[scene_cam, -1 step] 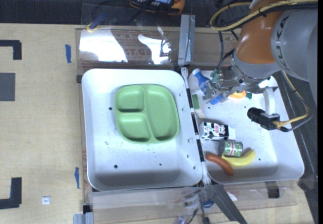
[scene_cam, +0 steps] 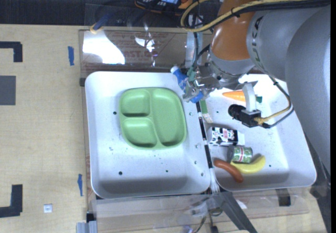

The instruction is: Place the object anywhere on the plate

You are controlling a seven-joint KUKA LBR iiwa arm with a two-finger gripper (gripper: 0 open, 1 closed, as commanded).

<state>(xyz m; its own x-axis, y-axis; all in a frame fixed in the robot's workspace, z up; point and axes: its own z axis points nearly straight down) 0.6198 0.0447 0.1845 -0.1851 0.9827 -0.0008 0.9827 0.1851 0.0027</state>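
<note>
Presently we find the tool [scene_cam: 195, 90] over the divide between both bins; whether it grips anything, we cannot tell. Green plate [scene_cam: 153, 117] in left bin [scene_cam: 105, 163]. Carrot [scene_cam: 234, 95], banana [scene_cam: 253, 165], can [scene_cam: 241, 154] lie in right bin [scene_cam: 294, 169].

We are seeing the bench [scene_cam: 37, 122] carrying two shallow white bins side by side. The left bin [scene_cam: 105, 163] is holding a green divided plate [scene_cam: 153, 117]; the right bin [scene_cam: 294, 163] is holding a carrot [scene_cam: 234, 95], a can [scene_cam: 241, 154], a banana [scene_cam: 254, 163] and a sausage [scene_cam: 228, 169].
</note>
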